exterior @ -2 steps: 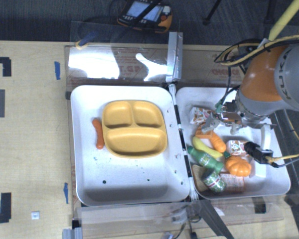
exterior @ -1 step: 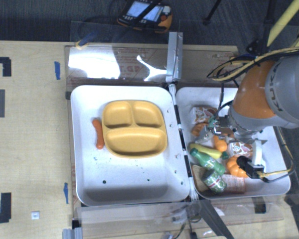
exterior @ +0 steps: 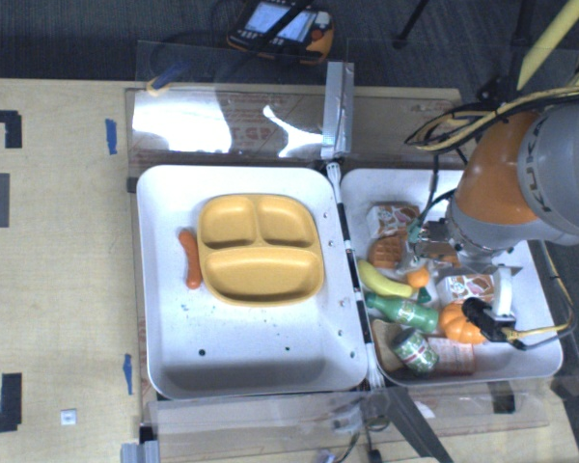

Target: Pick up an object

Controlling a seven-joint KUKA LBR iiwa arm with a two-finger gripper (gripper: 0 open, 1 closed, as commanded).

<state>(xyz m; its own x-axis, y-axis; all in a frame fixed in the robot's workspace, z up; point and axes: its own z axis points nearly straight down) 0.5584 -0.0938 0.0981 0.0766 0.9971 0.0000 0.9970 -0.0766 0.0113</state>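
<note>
Claw [exterior: 451,263] low over toy food

The left bin [exterior: 164,345] and right bin [exterior: 545,350] are smooth white plastic with a slight sheen. The divided yellow tray [exterior: 261,247] is matt moulded plastic. The orange sausage [exterior: 190,258] beside it, the banana [exterior: 381,280] and the green bottle [exterior: 402,310] look like glossy plastic. The worktop [exterior: 58,258] is pale, matt wood. The clear panel [exterior: 222,114] at the far side is glossy and reflective.
</note>
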